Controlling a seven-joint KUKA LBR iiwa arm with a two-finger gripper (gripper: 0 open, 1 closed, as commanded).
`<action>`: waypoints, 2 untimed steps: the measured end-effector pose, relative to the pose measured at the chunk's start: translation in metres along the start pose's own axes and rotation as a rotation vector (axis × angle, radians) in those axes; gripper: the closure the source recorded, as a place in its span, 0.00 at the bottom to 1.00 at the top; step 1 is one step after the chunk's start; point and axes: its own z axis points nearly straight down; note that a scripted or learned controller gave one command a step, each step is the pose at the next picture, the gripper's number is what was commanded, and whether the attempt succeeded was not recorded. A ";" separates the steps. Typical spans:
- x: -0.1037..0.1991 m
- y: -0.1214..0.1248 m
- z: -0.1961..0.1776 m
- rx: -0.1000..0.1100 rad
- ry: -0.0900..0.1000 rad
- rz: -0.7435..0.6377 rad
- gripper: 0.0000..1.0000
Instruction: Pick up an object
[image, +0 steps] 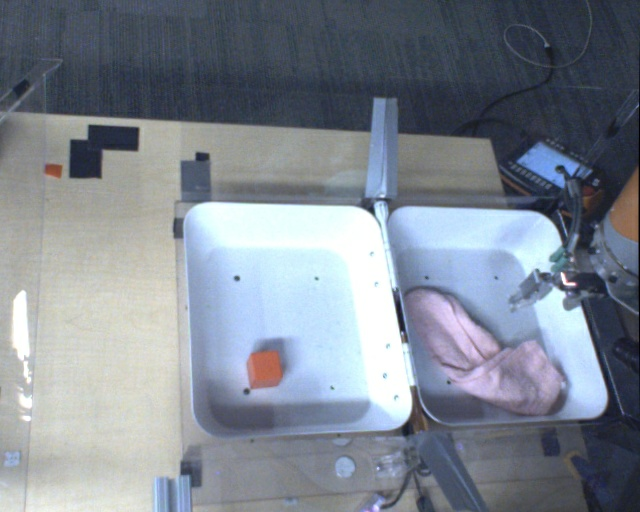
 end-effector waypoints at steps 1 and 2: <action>0.055 -0.013 0.113 -0.003 0.000 0.068 0.00; 0.086 -0.026 0.117 -0.018 -0.004 -0.035 0.00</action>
